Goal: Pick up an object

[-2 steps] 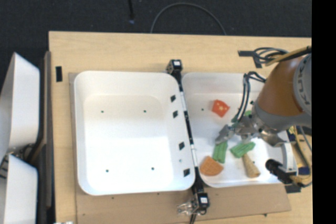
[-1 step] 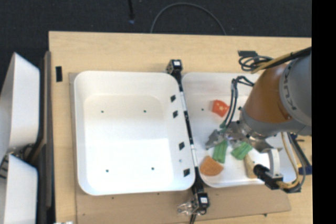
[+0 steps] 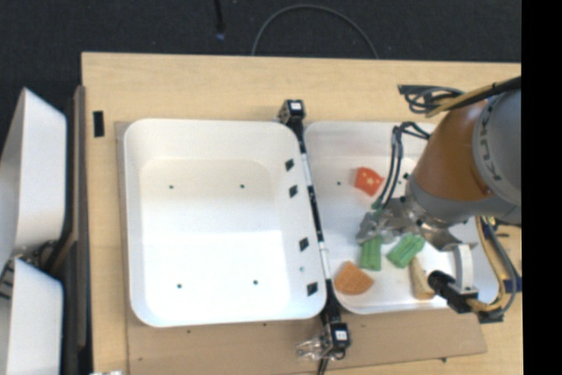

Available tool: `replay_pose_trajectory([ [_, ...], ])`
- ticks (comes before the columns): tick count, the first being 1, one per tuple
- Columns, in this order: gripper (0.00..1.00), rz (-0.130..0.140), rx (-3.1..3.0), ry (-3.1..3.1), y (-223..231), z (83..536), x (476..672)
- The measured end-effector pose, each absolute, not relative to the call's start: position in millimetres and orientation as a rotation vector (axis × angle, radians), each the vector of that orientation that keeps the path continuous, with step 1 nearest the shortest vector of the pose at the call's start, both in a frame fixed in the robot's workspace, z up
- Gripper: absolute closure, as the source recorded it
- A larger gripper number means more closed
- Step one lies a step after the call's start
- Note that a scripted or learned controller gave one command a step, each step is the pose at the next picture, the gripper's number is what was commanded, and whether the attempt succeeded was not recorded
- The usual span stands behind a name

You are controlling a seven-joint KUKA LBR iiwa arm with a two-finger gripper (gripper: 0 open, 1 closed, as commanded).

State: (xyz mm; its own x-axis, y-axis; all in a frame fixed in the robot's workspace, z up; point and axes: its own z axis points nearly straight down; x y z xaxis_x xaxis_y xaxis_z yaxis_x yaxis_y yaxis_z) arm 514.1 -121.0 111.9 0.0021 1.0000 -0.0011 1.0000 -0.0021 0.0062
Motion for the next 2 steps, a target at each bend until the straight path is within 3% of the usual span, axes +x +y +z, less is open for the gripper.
replay_pose_trajectory([
  [1,1.00,0.015,2.204,2.225,-58.8,207.2,565.7],
  [2,1.00,0.006,2.210,2.236,31.5,200.5,570.7],
])
